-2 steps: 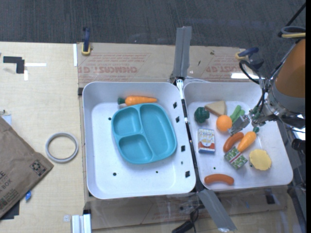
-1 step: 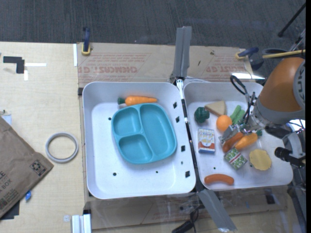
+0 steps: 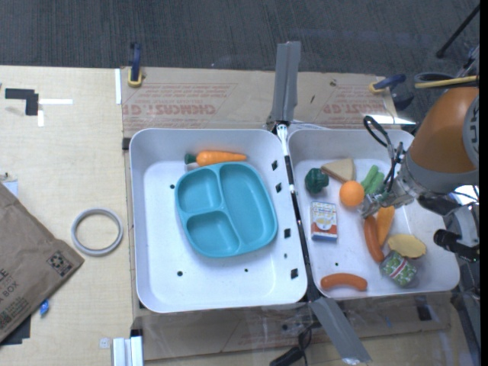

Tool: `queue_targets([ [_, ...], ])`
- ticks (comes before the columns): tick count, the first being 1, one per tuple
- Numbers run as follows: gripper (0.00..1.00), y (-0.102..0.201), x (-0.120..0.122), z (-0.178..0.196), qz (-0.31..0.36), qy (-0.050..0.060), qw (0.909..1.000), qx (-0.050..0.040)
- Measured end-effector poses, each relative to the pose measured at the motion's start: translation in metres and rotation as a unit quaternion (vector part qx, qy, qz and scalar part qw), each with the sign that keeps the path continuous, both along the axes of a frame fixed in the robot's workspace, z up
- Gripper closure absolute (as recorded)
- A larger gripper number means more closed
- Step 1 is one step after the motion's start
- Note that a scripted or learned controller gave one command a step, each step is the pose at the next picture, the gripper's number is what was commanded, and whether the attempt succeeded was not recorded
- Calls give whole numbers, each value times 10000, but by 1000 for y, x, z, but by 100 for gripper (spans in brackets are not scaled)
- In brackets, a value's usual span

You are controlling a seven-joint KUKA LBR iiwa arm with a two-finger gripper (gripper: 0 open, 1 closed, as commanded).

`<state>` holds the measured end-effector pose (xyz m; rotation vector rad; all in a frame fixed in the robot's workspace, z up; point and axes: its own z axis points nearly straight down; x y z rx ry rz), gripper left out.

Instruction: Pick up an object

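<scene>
Orange band aloft, the gripper [image 3: 379, 201] is hovering just right of the orange ball [image 3: 351, 194]. Whether it is grasping anything, I cannot tell; nothing is looking lifted yet.

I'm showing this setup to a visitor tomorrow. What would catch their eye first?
Likely the big turquoise divided plate in the left bin, with a toy carrot lying just beyond it. Next, the heap of toy food in the right bin, where the arm's hand reaches down beside an orange ball.
</scene>
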<state>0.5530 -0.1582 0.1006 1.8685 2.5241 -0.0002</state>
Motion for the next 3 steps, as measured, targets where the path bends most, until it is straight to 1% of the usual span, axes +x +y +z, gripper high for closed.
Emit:
queue_targets([
  [1, 100, 73, 23, 91, -578, 11, 9983, 0],
  [2, 100, 29, -5, 104, 1108, 12, 9938, 1],
  [3, 100, 69, 13, 135, -880, 8, 9961, -5],
])
